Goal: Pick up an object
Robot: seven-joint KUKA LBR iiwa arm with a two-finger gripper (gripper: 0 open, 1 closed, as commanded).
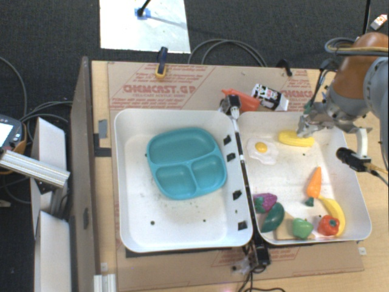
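My gripper (306, 128) hangs over the far side of the right bin (358, 190), just above a small yellow toy (296, 140) lying by the bin's back wall. A fried-egg toy (262, 149) lies to the left of it. Nearer the front lie an orange carrot (313, 184), a yellow banana (335, 212), a red tomato (328, 225), a green pepper (302, 227), a dark green vegetable (273, 218) and a purple toy (264, 201). Nothing shows between my fingers.
The left bin (137, 163) holds a teal divided plate (185, 162). Black clips run down the wall between the two bins (238, 163). Behind the bins on the cardboard lie an orange-handled tool (237, 99) and a black-and-white object (269, 96).
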